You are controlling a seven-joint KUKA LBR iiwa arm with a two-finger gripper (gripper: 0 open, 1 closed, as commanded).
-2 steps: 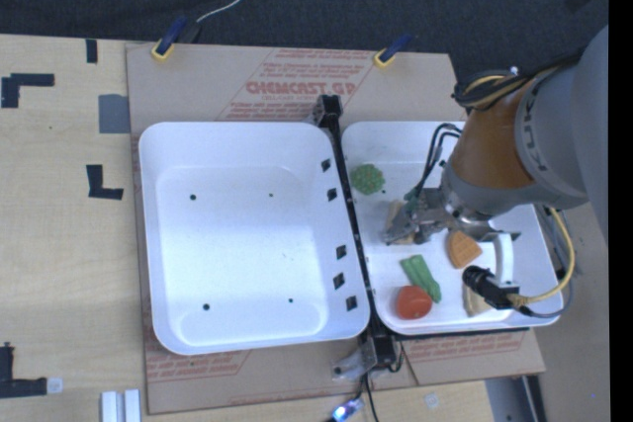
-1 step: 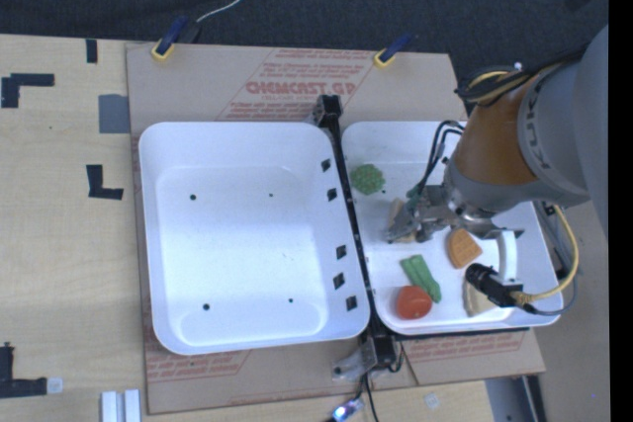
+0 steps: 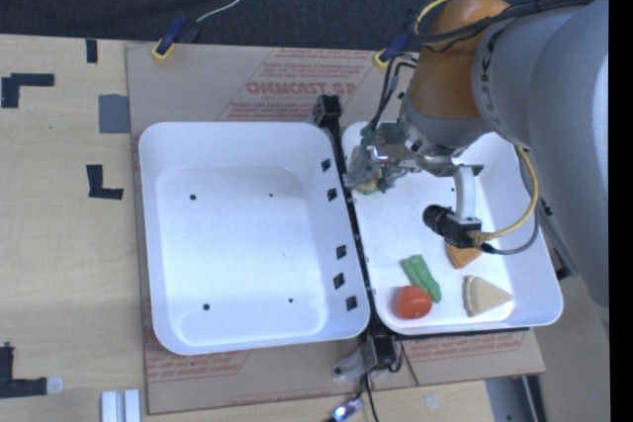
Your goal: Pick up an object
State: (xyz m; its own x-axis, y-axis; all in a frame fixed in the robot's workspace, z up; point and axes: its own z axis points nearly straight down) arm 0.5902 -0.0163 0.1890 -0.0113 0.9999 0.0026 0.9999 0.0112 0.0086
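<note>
Though near hand [image 3: 371,168] (aslant), tomato [image 3: 414,302] apart.

cardboard sheet [image 3: 287,89]; black tape marks [image 3: 27,87]

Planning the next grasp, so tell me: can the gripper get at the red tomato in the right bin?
Probably yes. The red tomato lies uncovered near the right bin's front rim, with only the green piece touching it. The gripper is over that bin's far-left corner.

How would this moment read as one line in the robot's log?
hand: low at right bin's left edge | grip: cannot tell | loose: tomato, green piece, wedge
</note>
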